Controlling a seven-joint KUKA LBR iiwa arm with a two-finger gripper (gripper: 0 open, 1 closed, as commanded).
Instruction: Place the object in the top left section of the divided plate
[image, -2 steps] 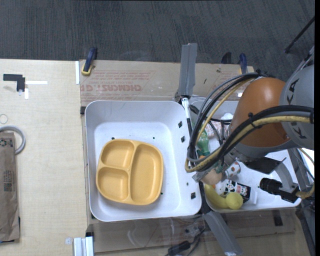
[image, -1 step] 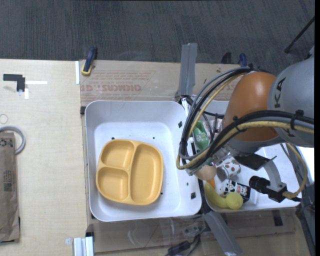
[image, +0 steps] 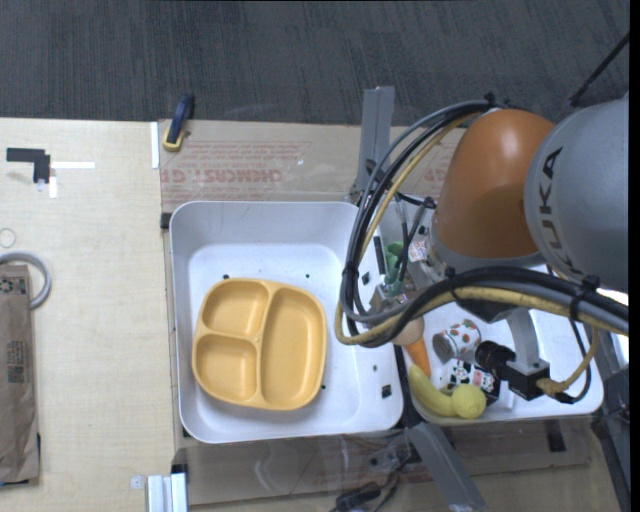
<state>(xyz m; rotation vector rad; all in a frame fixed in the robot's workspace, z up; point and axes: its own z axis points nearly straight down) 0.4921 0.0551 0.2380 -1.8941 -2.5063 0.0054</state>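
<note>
A yellow divided plate (image: 262, 343) lies in the left white bin (image: 250, 225), with two small sections on its left and one long section on its right; all three hold nothing. My gripper (image: 393, 288) hangs under the grey arm and its orange band, over the wall between the two bins, at the left end of the right bin (image: 590, 395). Cables and the wrist hide most of it. Just below it lie an orange carrot-like piece (image: 420, 355), a yellow banana (image: 432, 397) with a yellow-green ball (image: 468, 402), and a small white toy with red spots (image: 460, 337).
A black-and-white spotted toy (image: 462, 376) sits by the banana. Small dark specks dot the left bin's floor. A blue and yellow tool (image: 179, 122) lies on the cardboard behind the bins. A brown paper bag (image: 16, 370) rests at the far left.
</note>
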